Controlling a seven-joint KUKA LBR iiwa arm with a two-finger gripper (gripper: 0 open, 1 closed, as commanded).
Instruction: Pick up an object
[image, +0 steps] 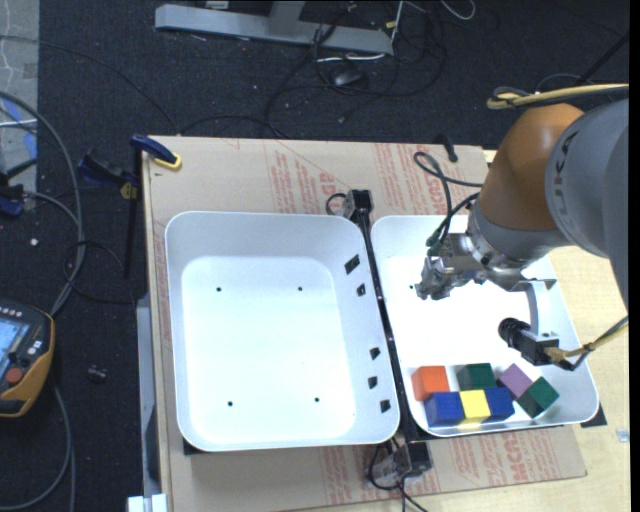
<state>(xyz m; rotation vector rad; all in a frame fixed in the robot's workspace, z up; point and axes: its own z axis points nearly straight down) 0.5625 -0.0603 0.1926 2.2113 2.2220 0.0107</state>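
The arm is reaching in from the right of the frame, and its gripper (437, 280) is hanging over the bare upper part of the right bin (400, 300), right of centre in the frame. Whether the jaws are wide or narrow cannot be told from this slant; nothing is showing between them.

The things to pick are sitting together along the lower edge of the right bin, well apart from the gripper: an orange block (431, 381), a blue block (445, 408), a yellow block (474, 404), a dark green block (477, 376), a purple block (515, 379) and a second green block (538, 396). The left bin (200, 250) is lying beside it on the surface (260, 170).

To do this step well, the gripper should probably be travelling toward the lower part of the frame and choosing a block with free sides. The orange block looks like the best candidate, since its left and upper faces are standing open. The blue and yellow ones are touching each other and crowding the bin wall, so the jaws would likely be jamming there.

These are near-cubes, so no long axis is really showing. The orange, blue and yellow blocks are sitting roughly square to the bin edge, while the purple and right-hand green ones are turned diagonally, so a grasp there would need the wrist rotating to match.
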